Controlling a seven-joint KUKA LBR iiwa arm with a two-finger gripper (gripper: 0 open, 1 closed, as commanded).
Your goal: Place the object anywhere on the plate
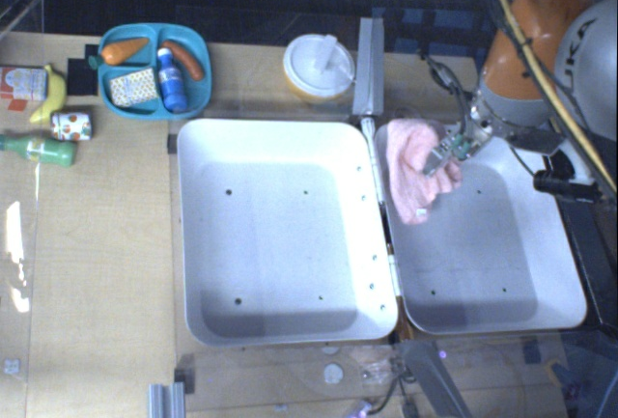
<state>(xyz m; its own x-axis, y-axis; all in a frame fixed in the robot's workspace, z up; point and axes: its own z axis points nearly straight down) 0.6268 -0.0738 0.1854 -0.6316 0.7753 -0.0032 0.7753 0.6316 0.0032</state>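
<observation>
The task's object, a pink cloth (413, 170), lies crumpled in the upper-left corner of the right bin (502, 310), beside the wall shared with the left bin (280, 320). It is judged light, limp and non-fragile, likely to sag and trail when lifted; a raised fold near its bunched upper right offers the best hold. Its long axis runs roughly top to bottom of the view, narrowing toward the lower end. The gripper (452, 152) sits at the cloth's right edge; whether it grasps the fabric cannot be told. A blue divided plate (196, 49) stands on the bench (97, 262), well apart.
</observation>
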